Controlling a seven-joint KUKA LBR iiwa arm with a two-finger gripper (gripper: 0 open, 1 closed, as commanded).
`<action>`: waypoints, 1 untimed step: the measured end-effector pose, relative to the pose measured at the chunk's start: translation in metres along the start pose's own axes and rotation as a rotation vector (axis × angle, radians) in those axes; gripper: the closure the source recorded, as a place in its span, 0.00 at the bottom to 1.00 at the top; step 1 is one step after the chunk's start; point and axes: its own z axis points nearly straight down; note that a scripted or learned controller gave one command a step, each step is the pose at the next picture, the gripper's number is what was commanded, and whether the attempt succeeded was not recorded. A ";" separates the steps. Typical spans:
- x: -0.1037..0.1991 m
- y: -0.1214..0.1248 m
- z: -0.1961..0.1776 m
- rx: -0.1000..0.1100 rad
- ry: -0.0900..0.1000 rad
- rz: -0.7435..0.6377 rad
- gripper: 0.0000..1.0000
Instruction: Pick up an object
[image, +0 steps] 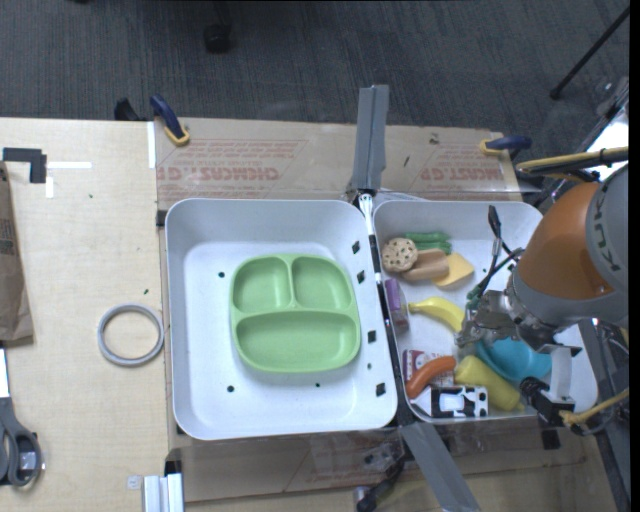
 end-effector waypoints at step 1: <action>0.000 -0.001 0.001 0.003 0.001 0.000 0.00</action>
